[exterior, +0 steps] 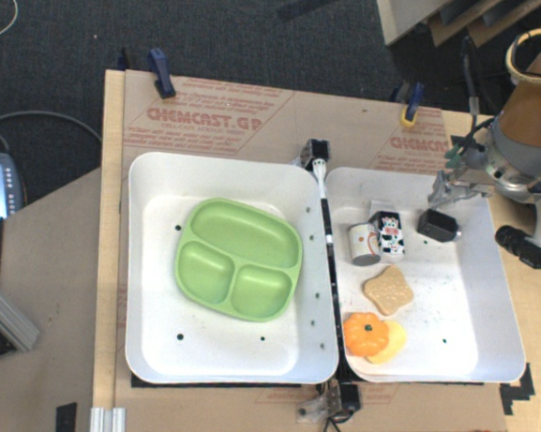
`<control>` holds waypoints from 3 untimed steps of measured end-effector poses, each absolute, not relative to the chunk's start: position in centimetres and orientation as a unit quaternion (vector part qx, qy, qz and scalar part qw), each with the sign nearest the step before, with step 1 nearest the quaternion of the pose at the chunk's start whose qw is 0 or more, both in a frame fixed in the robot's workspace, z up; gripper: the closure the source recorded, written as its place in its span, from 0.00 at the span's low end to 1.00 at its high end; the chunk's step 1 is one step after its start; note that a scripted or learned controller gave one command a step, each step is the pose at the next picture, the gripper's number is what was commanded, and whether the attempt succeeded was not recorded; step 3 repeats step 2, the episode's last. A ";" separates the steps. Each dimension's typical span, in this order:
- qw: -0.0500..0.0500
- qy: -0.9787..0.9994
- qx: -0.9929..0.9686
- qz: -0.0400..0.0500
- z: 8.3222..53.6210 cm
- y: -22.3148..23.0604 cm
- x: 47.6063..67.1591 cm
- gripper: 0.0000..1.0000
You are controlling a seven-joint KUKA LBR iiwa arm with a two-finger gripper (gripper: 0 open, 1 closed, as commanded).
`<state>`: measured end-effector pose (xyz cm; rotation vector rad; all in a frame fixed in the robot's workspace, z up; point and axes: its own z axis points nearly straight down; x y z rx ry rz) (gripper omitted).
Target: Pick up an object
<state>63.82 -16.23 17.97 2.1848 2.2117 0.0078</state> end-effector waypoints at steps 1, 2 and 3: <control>0.011 0.706 0.708 0.004 46.3 -21.3 62.8 1.00; -0.008 0.707 0.707 -0.004 16.3 -17.7 62.4 1.00; -0.008 0.707 0.707 -0.004 16.3 -17.7 62.4 1.00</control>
